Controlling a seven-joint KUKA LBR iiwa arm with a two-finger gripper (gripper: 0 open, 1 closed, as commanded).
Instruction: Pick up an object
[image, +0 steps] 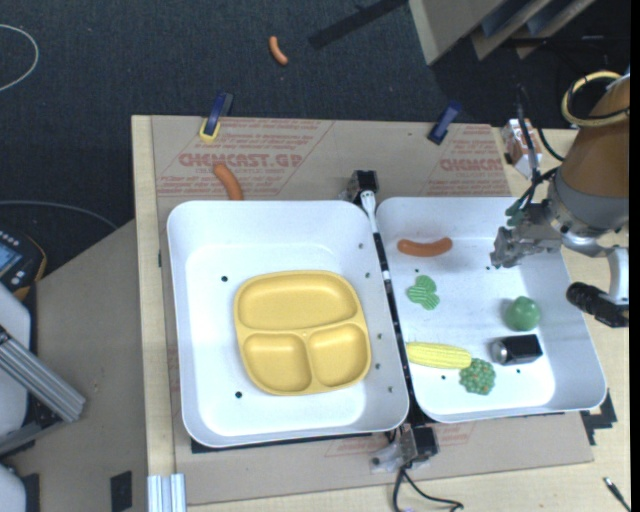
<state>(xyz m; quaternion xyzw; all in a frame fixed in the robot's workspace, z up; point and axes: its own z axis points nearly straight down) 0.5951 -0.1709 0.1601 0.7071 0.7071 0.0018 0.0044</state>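
Observation:
The right bin (560, 385) holds a toy sausage (425, 245), a green leafy piece (423, 293), a green round fruit (521, 313), a small black block (516, 349), a yellow corn cob (438, 354) and a green broccoli piece (478, 377). My gripper (512, 243) hangs over the bin's upper right part, to the right of the sausage and above the green fruit. Nothing shows between its fingers.
The left bin (200, 260) carries a yellow divided tray (300, 330). Another orange sausage (228, 181) lies on the cardboard behind the left bin. Clamps (213, 117) sit on the board's far edge. The arm's orange band (600, 150) rises at the right.

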